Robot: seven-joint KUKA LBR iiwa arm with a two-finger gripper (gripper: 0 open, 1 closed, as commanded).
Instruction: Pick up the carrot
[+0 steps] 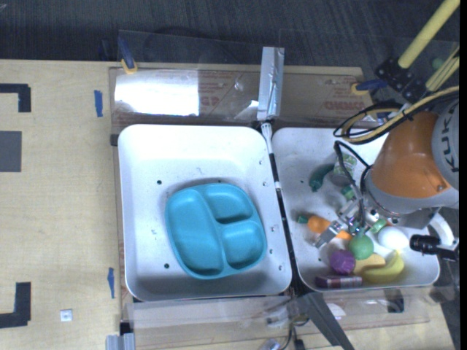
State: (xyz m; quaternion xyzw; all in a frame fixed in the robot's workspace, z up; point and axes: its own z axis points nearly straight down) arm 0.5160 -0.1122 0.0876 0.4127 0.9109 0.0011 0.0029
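Note:
The carrot point(318, 224), small and orange, lies in the right bin point(292, 162) near its left-middle. My gripper point(340, 227) hangs low over the bin just to the right of the carrot, touching or nearly touching it. The arm's orange band point(408, 159) and grey wrist cover the bin's right half. I cannot make out whether the carrot is inside the gripper's grasp.
Toy foods crowd the right bin's front: a purple piece point(341, 259), a green ball point(360, 247), a yellow banana point(384, 268), a white egg point(393, 237), a dark red stick point(337, 281). A green vegetable point(321, 175) lies further back. The left bin point(146, 152) holds a blue divided plate point(215, 228).

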